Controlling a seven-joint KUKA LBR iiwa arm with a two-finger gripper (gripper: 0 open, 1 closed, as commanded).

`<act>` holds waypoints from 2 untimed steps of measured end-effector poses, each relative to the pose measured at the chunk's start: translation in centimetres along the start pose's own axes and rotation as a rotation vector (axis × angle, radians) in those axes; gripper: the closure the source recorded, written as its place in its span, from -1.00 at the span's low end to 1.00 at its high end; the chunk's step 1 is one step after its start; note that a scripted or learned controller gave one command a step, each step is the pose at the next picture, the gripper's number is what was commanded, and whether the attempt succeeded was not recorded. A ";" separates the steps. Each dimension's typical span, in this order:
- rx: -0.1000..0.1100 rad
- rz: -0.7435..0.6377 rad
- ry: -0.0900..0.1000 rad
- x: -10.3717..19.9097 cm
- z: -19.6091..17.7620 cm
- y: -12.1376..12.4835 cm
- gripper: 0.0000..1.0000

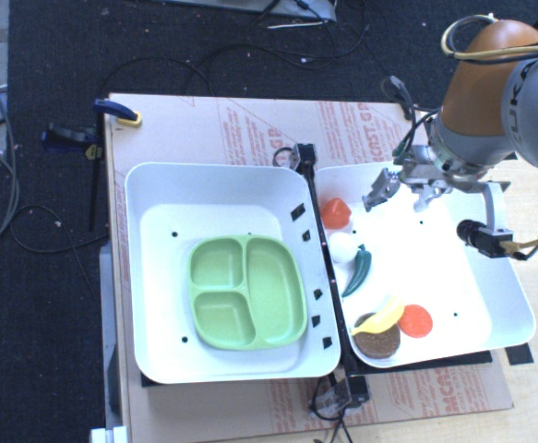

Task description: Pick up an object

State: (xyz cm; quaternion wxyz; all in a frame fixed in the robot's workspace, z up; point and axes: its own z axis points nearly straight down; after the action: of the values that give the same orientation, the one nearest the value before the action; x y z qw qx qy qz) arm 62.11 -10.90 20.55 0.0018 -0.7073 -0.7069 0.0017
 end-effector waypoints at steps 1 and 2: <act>-0.005 -0.001 0.000 0.0 -0.3 0.1 -1.00; -0.001 0.000 0.000 -0.5 4.2 0.4 -1.00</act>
State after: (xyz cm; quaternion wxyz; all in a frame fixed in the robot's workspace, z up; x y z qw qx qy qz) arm 62.53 -11.36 16.38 0.0015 -0.7071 -0.7071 0.0013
